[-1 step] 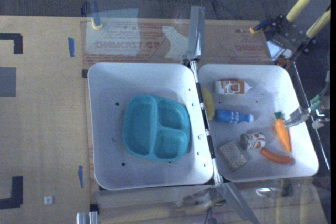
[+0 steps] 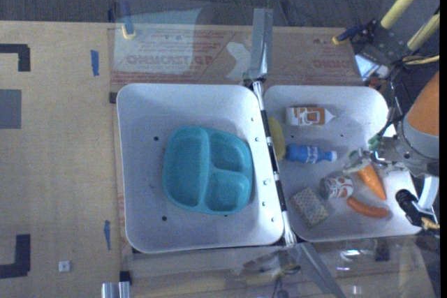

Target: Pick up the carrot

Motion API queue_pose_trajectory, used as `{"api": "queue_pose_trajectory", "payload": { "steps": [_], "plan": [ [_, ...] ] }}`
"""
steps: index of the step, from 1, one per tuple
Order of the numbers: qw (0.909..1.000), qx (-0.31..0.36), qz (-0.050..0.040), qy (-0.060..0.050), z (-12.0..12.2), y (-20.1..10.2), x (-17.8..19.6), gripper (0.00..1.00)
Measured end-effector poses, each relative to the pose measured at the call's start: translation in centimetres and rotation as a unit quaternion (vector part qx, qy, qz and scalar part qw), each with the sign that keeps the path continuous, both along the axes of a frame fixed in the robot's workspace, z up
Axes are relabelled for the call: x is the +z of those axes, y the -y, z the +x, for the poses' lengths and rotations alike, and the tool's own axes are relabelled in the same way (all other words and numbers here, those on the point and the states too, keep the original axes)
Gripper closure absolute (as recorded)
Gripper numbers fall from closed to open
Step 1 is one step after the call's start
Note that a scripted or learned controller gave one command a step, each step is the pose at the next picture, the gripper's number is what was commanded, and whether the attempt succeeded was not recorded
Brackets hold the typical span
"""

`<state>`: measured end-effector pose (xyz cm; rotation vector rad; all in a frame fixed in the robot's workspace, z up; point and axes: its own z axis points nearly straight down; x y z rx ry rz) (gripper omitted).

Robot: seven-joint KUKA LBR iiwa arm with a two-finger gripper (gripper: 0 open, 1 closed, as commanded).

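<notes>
In the right bin (image 2: 307,95), the carrot (image 2: 372,181) looks light, stiff, smooth; grip mid-body. Pincer (image 2: 364,159) state: cannot tell.

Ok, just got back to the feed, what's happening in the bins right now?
The arm's pincer is down in the right bin, right at the carrot, which lies among a sausage, can, blue bottle and carton. A grasp isn't confirmed. The teal divided plate sits in the left bin.
</notes>
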<state>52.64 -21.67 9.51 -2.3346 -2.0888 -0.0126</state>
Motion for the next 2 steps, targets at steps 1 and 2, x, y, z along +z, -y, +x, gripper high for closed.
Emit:
{"api": "queue_pose_trajectory", "payload": {
  "steps": [1,2],
  "plan": [
    [1.0000,-0.002,-0.0046,0.000,-0.1,0.5,1.0,1.00],
    [0.9987,0.051,-0.0061,0.001,1.6,-6.0,11.9,1.00]
  ]
}}
